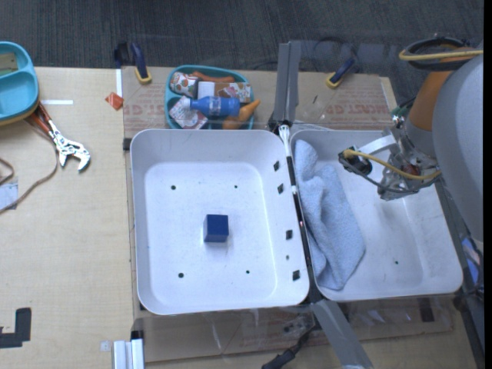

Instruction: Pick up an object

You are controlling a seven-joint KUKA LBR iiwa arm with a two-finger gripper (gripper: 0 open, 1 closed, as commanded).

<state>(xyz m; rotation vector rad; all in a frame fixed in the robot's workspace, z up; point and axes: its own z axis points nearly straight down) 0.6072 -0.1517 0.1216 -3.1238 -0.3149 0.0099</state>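
Blue cube sits near centre of left bin. Pale blue towel lies along left side of right bin. Gripper over right bin, right of towel; grip state unreadable. Wooden bench; wrench upper left.

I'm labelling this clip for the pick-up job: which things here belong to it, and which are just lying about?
Job: gripper; blue cube in left bin; pale blue cloth in right bin.
Lying about: wrench, teal tub of packets, blue tray, all outside the bins.
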